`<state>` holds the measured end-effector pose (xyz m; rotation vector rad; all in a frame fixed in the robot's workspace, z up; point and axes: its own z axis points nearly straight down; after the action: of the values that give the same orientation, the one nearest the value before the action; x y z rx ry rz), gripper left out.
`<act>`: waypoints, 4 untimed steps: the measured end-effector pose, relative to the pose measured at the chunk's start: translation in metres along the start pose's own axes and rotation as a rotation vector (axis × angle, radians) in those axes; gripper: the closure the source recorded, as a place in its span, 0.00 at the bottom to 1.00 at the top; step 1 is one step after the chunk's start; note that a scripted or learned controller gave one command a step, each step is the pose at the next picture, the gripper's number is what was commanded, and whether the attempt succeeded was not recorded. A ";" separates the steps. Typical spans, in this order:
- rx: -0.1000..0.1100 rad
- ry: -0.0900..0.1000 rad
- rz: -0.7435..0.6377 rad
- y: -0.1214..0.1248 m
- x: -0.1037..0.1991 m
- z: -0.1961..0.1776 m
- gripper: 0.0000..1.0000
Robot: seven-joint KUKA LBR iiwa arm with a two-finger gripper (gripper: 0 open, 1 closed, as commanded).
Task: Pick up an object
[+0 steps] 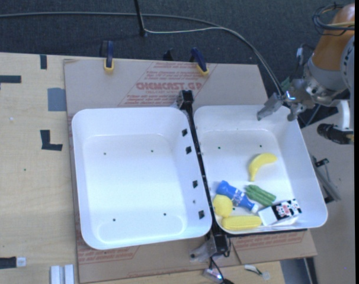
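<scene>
Camera view: jaws (278, 107) hover at right bin's (304, 152) far edge.

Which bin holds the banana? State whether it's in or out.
In. The banana lies on the floor of the right bin, apart from the other toys clustered at its near edge. The gripper is at the far rim.

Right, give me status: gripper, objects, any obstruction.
Gripper over right bin's far rim, holding nothing. Banana, lemon, corn, blue bottle untouched in near corner. Nothing in the way.
</scene>
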<state>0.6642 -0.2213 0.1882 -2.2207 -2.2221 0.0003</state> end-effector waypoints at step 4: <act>-0.002 -0.001 0.000 -0.102 0.041 0.092 1.00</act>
<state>0.5623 -0.1802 0.0959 -2.2225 -2.2233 -0.0015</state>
